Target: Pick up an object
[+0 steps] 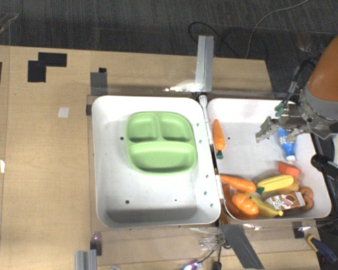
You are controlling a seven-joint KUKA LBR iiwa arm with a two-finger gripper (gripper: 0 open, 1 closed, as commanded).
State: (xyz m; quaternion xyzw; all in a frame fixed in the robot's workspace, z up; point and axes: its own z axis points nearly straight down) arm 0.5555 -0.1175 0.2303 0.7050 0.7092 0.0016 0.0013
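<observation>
Hovering at three o'clock over the right bin (236,114), the hand (277,127), fingers apart and holding nothing, must next descend onto the blue bottle (288,147).

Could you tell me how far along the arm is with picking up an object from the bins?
Nothing looks picked yet. The gripper hangs over the right bin, beside a blue and white item, with nothing visible between its fingers. The carrot, banana and other toy food lie in that bin; the green divided plate sits in the left bin. Descending, closing on an object and lifting remain.
</observation>
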